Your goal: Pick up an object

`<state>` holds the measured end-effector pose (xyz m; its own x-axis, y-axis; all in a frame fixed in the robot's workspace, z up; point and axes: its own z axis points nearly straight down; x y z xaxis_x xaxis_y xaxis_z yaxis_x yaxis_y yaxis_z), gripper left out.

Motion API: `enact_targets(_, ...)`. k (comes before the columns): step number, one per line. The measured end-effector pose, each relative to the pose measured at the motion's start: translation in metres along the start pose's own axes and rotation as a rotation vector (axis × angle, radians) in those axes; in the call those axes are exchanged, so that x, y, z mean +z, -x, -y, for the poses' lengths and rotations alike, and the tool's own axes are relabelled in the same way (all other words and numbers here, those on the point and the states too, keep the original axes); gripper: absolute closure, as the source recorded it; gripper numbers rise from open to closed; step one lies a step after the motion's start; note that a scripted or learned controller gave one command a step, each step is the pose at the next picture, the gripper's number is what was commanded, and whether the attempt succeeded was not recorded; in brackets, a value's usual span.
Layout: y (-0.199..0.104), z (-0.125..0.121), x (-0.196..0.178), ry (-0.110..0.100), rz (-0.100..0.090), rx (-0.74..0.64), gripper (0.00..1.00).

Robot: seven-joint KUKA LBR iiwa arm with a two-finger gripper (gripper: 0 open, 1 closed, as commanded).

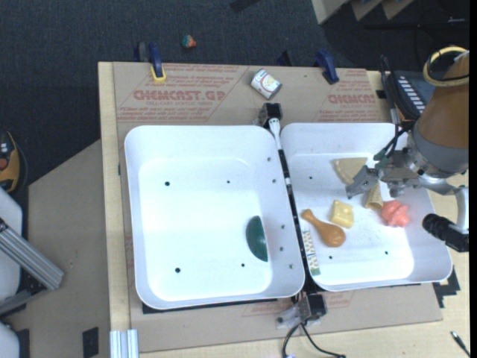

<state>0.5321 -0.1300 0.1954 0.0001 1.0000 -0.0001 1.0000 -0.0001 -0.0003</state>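
My gripper [373, 187] hangs low over the right bin [417, 271], close to its right side, with the orange-banded wrist [447, 114] above it. Its dark fingers [358, 183] stand spread apart, so it is open. A small tan cone-shaped piece [373, 197] lies right under the gap between them, and whether they touch it I cannot tell. A pink lump [396, 213] sits just to the right of the cone. A yellow block [342, 214] and an orange drumstick shape [326, 230] lie to the lower left. A flat tan piece [348, 168] lies beside the left finger.
The left bin [149, 162] holds a dark green object [256, 239] against its right wall. A black divider strip [282, 171] runs between the bins. A small white box [265, 83] lies on the cardboard behind them. A black part of the arm [446, 231] overhangs the right bin's rim.
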Motion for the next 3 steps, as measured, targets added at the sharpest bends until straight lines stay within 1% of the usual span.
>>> enact_targets(1,-0.036,0.046,0.115,-0.004,-0.002,0.002,0.00)
enact_targets(2,-0.034,0.044,0.101,0.003,0.001,0.001,1.00)
enact_targets(3,-0.103,0.009,0.005,0.013,-0.002,-0.010,1.00)
